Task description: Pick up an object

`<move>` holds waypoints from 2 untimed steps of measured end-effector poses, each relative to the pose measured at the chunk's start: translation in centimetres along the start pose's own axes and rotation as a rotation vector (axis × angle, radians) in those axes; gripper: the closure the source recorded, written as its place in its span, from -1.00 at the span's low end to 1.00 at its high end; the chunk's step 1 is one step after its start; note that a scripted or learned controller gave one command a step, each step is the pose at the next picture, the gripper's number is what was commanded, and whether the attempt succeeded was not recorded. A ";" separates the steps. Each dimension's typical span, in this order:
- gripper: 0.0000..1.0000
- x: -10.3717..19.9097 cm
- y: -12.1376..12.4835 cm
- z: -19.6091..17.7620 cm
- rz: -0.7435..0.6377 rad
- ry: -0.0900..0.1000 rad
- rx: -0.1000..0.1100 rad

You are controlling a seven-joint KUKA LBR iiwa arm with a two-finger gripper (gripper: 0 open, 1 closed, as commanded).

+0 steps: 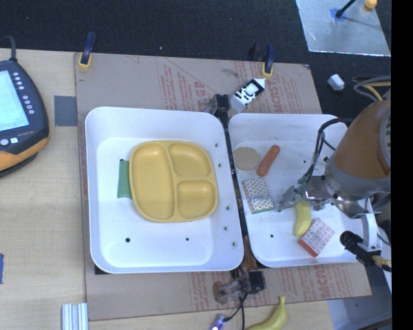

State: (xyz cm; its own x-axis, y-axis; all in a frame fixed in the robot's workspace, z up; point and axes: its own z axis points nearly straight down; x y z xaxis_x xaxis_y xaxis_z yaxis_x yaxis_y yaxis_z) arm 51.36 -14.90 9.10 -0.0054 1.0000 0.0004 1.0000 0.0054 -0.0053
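Gripper (297, 199) sits low in the right bin (289, 253), just above the banana (302, 219); can't tell its state.

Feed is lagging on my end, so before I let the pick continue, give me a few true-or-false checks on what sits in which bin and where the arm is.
1. The yellow divided tray lies in the left bin. True.
2. The hot dog lies in the left bin. False: it lies in the right bin, next to the round tan disc.
3. The gripper is over the right bin. True.
4. A banana lies in the right bin near the gripper. True.
5. The checkered packet rests on the yellow divided tray. False: it lies on the right bin's floor.
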 end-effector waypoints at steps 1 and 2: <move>1.00 -0.1 0.0 -1.0 -0.003 0.000 0.002; 1.00 7.6 2.0 -10.1 0.001 0.001 -0.003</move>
